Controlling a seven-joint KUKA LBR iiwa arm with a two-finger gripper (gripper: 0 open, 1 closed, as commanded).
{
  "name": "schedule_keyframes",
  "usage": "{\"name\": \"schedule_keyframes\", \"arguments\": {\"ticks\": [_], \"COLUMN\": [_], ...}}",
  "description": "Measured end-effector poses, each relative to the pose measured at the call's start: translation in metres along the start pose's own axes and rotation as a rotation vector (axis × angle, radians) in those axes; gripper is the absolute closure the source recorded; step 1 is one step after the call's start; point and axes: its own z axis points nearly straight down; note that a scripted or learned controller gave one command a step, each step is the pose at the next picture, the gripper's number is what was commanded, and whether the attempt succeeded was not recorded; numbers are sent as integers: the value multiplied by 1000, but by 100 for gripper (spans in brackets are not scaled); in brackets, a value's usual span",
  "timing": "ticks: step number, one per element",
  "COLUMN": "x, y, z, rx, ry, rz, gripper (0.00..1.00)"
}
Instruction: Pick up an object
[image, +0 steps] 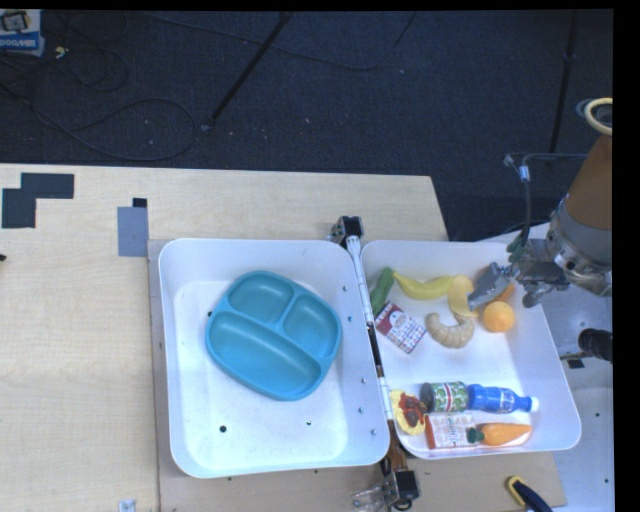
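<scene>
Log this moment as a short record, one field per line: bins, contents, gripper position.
left bin: blue divided plate
right bin: yellow banana, orange, tan curved piece, red-and-white packet, blue-capped bottle, carrot
gripper: over the right bin's far right corner, beside the orange
grasp: nothing seen between the fingers

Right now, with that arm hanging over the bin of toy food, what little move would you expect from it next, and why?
Probably a short drop straight down. The gripper hangs over the upper right part of the right bin, right beside the orange ball and the end of the banana, and nothing shows between its fingers. Those two are the nearest things to try for.
</scene>
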Motion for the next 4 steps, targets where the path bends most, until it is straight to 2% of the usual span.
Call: {"name": "schedule_keyframes", "arguments": {"ticks": [1, 2, 3, 4], "x": [-31, -26, -4, -20], "y": [-2, 64, 73, 82], "z": [155, 148, 157, 155], "rx": [-3, 14, 35, -1], "ry": [-1, 1, 2, 4], "rz": [0, 4, 12, -4], "gripper": [0, 0, 0, 0]}}
